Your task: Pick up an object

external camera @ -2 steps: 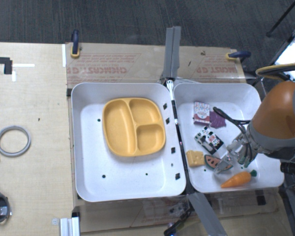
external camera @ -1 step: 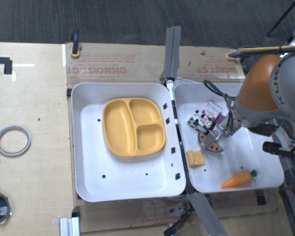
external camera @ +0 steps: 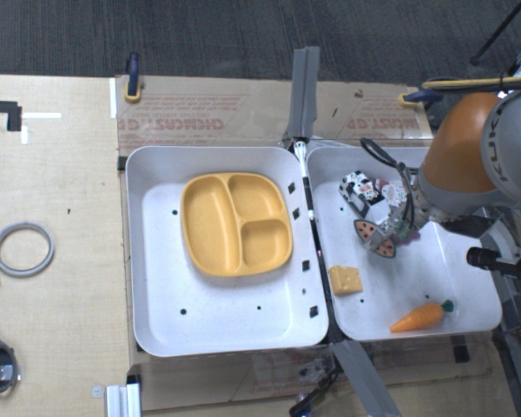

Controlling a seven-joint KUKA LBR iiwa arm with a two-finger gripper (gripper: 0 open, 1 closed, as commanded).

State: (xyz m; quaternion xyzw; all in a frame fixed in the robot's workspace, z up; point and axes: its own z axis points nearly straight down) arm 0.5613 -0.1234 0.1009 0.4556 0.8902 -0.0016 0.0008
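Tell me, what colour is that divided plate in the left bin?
The divided plate is yellow-orange, plain to see in the camera view.

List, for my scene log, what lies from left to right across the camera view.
Tape roll → yellow divided plate → cracker-like square → orange carrot.

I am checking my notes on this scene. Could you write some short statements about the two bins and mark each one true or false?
1. The yellow divided plate lies in the left bin. True.
2. The toy carrot lies in the left bin. False: it is in the right bin.
3. The tan block rests on the plate. False: it lies in the right bin.
4. A grey ring lies on the bench, outside the bins. True.
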